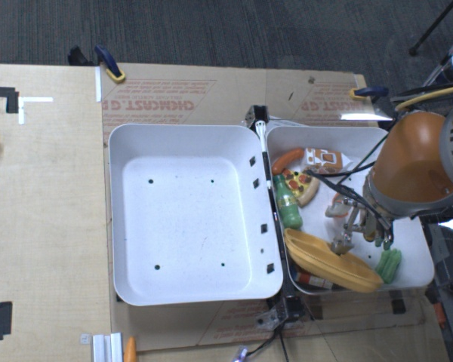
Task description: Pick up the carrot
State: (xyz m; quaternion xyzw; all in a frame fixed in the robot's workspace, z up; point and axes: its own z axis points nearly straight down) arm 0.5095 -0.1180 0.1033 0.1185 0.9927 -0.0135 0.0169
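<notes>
The gripper hangs over the right bin, down and to the right of the toy pizza slice, with its tip just above the upper edge of a broad yellow piece that lies below the pizza slice. Metal parts and cables crowd the tip, so I cannot tell whether the claw is open or closed; nothing can be seen held in it.

The carrot, as I judge the slim orange-red piece to be, lies on the far side of the pizza slice from the claw, just above and left of it and close to the bin's left wall. Its long axis runs at a slant, the left end lower and the right end higher, roughly across the line from the claw to it.

So the coming move likely turns on this: the carrot lies up and to the left of the claw, with the pizza slice between them. A green bottle sits just left of and below the pizza slice, near the carrot's lower end, and may crowd a grasp there.
</notes>
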